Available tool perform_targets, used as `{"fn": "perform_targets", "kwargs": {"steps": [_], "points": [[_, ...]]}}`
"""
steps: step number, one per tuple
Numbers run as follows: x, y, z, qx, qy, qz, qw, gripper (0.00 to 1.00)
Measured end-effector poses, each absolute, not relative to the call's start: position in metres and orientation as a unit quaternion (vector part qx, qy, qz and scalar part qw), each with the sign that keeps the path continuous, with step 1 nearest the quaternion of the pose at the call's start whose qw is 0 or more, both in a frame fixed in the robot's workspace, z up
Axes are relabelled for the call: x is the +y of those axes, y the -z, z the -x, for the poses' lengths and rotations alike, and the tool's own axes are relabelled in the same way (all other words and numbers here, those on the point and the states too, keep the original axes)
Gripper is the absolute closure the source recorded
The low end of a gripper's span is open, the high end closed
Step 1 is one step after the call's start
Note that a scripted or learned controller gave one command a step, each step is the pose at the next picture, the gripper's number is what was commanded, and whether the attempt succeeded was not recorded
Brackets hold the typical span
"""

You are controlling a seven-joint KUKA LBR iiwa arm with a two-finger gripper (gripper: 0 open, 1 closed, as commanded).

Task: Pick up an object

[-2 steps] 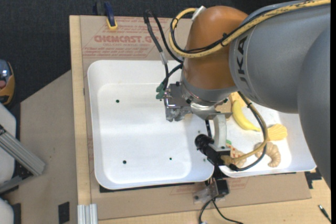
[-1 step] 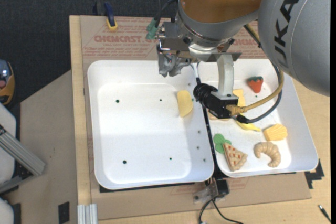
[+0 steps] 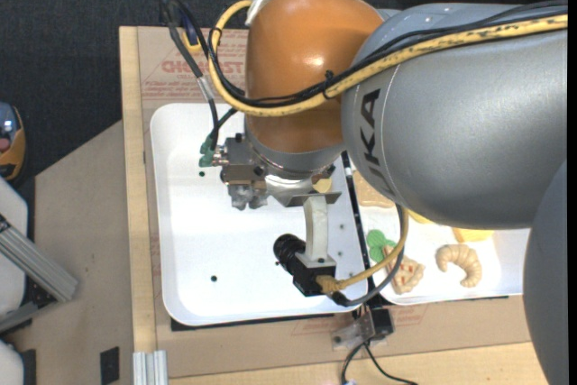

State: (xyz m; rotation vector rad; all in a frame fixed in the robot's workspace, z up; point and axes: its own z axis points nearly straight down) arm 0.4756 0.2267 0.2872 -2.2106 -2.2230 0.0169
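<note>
From my feed, the gripper (image 3: 245,185) is hanging over the upper middle of the left bin (image 3: 189,239), tucked right under the orange band (image 3: 306,59) of the arm (image 3: 451,122). The wrist blocks so much of it that I can't tell if it's spread or pressed together, and I don't see anything caught in it. There's a small green bit (image 3: 208,154) just left of the gripper, and I honestly can't make out what it is.

A tiny dark speck (image 3: 214,278) sits on the bin floor lower left. The real pickable stuff is over in the right bin (image 3: 469,294), well apart from the gripper: a tan croissant-shaped piece (image 3: 460,264), a small tan lumpy piece (image 3: 407,275) just beside it, a green piece (image 3: 377,241) and a yellow piece (image 3: 473,236) half under the arm. Both bins sit on the brownish tabletop (image 3: 140,284).
</note>
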Motion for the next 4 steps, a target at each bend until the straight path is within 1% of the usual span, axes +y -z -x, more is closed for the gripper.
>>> {"fn": "perform_targets", "kwargs": {"steps": [1,2,3,4], "points": [[0.224,-0.271,-0.492,-0.707,-0.0023,0.708,0.001,1.0],[0.151,-0.255,-0.515,-0.704,-0.0024,0.71,0.0,1.0],[0.188,-0.473,-0.479,-0.709,0.01,0.705,-0.003,1.0],[0.226,-0.333,-0.477,-0.709,-0.0069,0.706,0.003,1.0]]}}
